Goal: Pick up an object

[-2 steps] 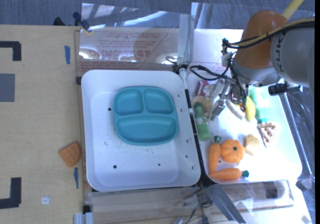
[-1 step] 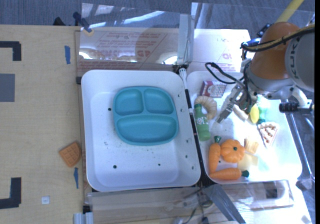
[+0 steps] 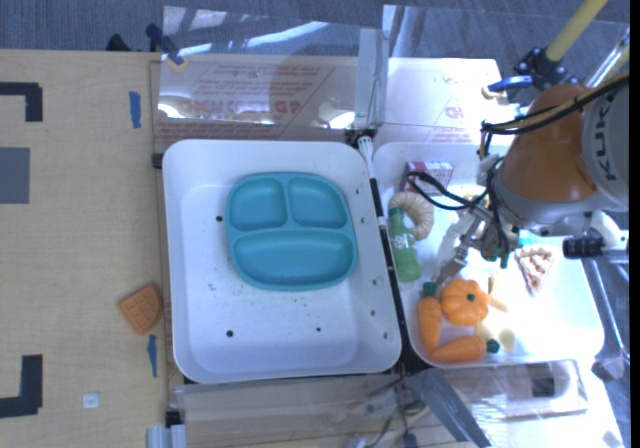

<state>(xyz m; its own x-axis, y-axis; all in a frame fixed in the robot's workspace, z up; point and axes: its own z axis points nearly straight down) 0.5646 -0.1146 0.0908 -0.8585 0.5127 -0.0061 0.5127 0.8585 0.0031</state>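
My gripper (image 3: 468,248) hangs low over the middle of the right bin (image 3: 575,336), below the arm's orange band (image 3: 545,158). Just below and left of it lie an orange toy pumpkin (image 3: 464,302) and two orange carrots (image 3: 430,322) (image 3: 461,348). A green bottle (image 3: 405,248) and a beige ring (image 3: 413,212) lie to its left, near the bin's left wall. To its right rests a pale pizza-like wedge (image 3: 535,267). Nothing visible hangs from the gripper.
The left bin (image 3: 190,266) holds a blue divided plate (image 3: 290,230). A small printed box (image 3: 428,175) lies at the right bin's far end, a small yellow piece (image 3: 506,339) near its front. A brown waffle-like square (image 3: 141,308) lies on the wooden bench at the left.
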